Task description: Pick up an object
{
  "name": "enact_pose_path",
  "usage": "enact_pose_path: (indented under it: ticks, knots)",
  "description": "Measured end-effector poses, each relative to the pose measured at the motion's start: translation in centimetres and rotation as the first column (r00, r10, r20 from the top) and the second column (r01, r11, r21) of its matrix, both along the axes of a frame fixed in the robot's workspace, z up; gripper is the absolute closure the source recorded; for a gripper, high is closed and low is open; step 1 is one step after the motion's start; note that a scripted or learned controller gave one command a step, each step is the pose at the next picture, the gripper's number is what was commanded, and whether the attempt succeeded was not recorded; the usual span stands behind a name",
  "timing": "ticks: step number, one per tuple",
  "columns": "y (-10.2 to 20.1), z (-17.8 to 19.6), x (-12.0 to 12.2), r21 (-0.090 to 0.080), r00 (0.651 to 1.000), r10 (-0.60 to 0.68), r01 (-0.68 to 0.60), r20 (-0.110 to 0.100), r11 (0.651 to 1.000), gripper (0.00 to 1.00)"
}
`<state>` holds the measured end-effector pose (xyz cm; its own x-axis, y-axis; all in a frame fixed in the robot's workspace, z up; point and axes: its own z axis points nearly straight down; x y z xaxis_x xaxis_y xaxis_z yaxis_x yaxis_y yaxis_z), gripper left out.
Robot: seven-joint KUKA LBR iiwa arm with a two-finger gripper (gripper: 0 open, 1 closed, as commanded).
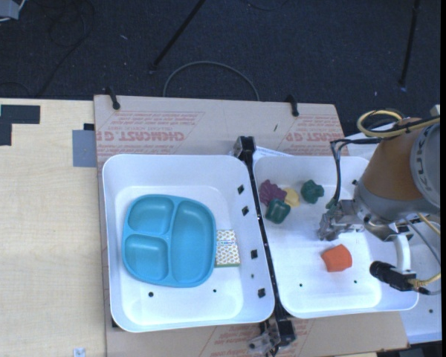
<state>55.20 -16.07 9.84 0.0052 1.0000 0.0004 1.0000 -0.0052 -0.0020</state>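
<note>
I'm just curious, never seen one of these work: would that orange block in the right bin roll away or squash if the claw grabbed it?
The orange block looks chunky with flattish faces, so it probably would sit still rather than roll. It seems solid, likely stiff. Being small, it is probably light.

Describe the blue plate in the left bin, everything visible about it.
The blue plate is a light blue divided tray with rounded corners, seemingly plastic, with three compartments: two smaller ones on the left and one larger on the right. It lies flat, right side up, on the floor of the left bin. A small patterned square packet sits against its right edge, seemingly touching it.
</note>
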Motion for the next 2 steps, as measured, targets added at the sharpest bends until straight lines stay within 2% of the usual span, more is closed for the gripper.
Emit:
enact_pose_path:
  ticks: [1, 2]
  knots:
    - [-0.8, 5.6, 0.8, -0.001, 1.000, 0.004, -0.004, 0.004, 1.000, 1.00]
    - [-1.4, 10.2, 0.1, -0.001, 1.000, 0.000, 0.000, 0.004, 1.000, 1.00]
